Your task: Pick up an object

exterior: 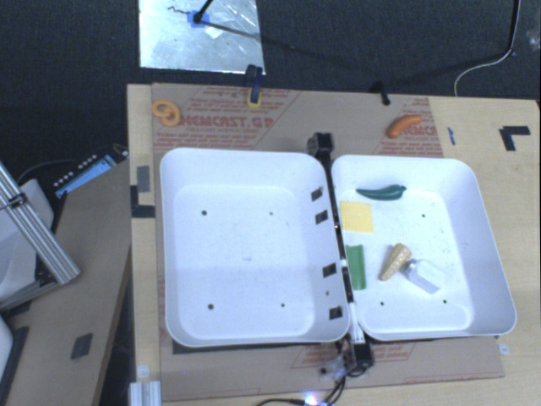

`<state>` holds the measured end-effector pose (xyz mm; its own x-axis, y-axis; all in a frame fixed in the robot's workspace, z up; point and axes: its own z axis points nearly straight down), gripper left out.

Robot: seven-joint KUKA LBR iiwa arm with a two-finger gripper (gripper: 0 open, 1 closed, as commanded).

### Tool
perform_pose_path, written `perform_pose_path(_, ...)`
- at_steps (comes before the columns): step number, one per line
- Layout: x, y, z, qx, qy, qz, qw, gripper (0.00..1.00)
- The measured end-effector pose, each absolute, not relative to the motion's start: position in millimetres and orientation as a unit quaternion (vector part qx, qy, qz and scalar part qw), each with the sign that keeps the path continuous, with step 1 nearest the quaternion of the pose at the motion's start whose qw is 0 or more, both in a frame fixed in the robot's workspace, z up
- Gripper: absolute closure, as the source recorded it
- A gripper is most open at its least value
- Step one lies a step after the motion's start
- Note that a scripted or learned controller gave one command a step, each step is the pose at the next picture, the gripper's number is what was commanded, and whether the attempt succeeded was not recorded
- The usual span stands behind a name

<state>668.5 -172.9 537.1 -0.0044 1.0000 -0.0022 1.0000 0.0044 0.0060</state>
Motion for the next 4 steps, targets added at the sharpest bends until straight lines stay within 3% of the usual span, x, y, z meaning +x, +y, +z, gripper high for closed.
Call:
perform_pose_path(1,668.6,-152.1,535.7,0.705,0.709,0.0008,0.002,1.0)
perform_pose_path(2,667.7,-210.1,535.4,0.708,0.706,0.0001,0.003,1.0)
perform_pose_path(4,668.5,-171.6,535.4,0.706,0.709,0.0004,0.002,1.0)
